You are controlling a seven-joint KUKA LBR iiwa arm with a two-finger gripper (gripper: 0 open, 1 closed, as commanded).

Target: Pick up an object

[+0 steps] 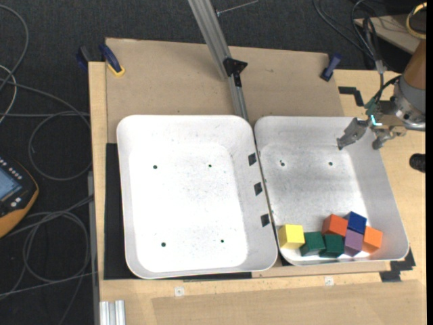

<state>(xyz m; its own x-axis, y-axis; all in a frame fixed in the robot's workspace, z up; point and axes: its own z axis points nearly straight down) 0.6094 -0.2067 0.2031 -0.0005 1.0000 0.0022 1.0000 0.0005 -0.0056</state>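
We see the tool (367, 135) hanging over the far right corner of the right bin (308, 161), its two fingers spread apart with nothing between them. The grey arm (414, 90) enters from the right edge of the surface (203, 73).

The objects to pick all lie clustered along the near edge of the right bin, well apart from the tool. A yellow block (292, 235) sits at the left end of the cluster. Just beside it on the right is a dark green block (312, 243), and a second green block (332, 245) touches that one. Behind these we see an orange block (335, 224), with a blue block (356, 221) just to its right. A purple block (354, 241) sits in front of the blue one, and another orange block (372, 239) lies at the right end, close to the bin's near right corner.

The left bin (183, 195) lies beside the right one, and black clips (258, 188) sit along the seam where they meet. A grey metal pole (215, 39) runs from the far edge of the surface down toward that seam. Blue clamps (112, 59) grip the far corners of the surface.
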